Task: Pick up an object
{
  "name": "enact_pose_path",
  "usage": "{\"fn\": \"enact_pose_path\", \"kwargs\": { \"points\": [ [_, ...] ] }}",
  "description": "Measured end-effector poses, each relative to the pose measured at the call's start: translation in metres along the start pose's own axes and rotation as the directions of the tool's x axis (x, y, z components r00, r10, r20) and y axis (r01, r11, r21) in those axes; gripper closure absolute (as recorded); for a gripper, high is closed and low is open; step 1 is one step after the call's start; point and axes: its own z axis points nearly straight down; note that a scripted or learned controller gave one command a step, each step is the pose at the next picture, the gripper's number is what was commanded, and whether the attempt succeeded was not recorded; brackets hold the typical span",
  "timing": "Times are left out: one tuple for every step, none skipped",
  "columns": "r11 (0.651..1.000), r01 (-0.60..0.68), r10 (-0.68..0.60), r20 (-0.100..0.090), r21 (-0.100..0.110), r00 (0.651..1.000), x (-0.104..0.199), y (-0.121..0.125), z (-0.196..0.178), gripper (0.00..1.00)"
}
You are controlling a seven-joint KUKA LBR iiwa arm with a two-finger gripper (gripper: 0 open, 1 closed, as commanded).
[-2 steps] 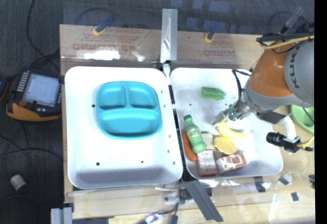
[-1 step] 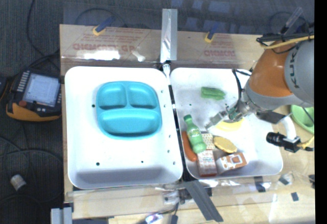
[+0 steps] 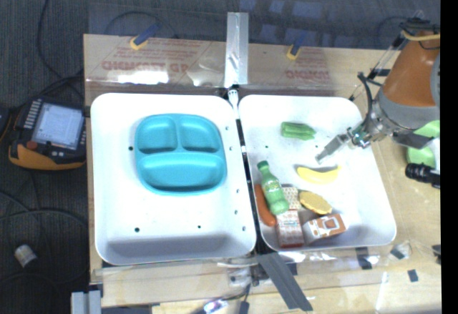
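1. Two-finger gripper (image 3: 328, 151) on the grey arm with orange band (image 3: 413, 76): reaches in from the right of the camera view, tip low over the upper middle of the right-hand shallow white bin (image 3: 361, 194). Whether it is spread or closed cannot be made out; nothing is seen held at the tip
2. Yellow curved plastic banana (image 3: 318, 174): nearest item. Lies just below the gripper tip in the view, slightly toward the bin's near side, apart from it. Long axis runs roughly left to right across the bin, ends curled upward toward the tip. Judged the likeliest target; the coming move would be a short drop onto it, with the bite set across that axis
3. Small green oblong toy vegetable (image 3: 298, 131): up and to the left of the tip, near, lying left to right, alone on bare floor
4. Green plastic bottle with white cap (image 3: 270, 187): further left and nearer the camera, long axis running up and down the view, beside the centre wall
5. Cluster at the near edge: orange carrot-like piece (image 3: 263, 211), round tan biscuit-like disc (image 3: 315, 202), red-and-white small cartons (image 3: 308, 228), touching one another; crowded, judged harder to grip cleanly
6. Left-hand shallow white bin (image 3: 114, 184): well apart from the gripper; holds a turquoise three-compartment plastic tray (image 3: 180, 151)
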Motion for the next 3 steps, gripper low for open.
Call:
{"fn": "enact_pose_path", "kwargs": {
  "points": [
    [0.996,0.088,-0.088,0.01,-0.01,0.996,0.053,-0.038,0.064,0.0],
    [0.996,0.089,-0.089,0.008,-0.015,0.996,0.053,-0.036,0.054,1.0],
    [0.997,0.079,-0.079,0.001,0.0,0.997,0.034,-0.048,-0.083,1.0]
  ]
}}
